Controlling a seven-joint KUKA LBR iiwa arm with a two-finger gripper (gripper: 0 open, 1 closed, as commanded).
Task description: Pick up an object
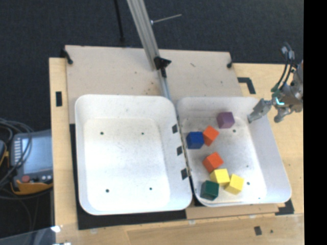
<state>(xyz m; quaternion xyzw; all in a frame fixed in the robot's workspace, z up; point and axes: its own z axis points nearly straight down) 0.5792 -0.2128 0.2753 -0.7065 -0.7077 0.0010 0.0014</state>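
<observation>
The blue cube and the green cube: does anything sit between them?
No. In the camera view, only bare bin floor lies between the blue cube and the green cube; an orange cube sits just right.

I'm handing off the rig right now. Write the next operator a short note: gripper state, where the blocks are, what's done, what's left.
Gripper: open, holding nothing, over the upper right rim of the right bin.
Blocks, all in the right bin: purple, blue, two orange, two yellow, green.
Done: no pick yet.
Left: descend on one block, close, lift. Purple sits nearest the gripper.
</observation>
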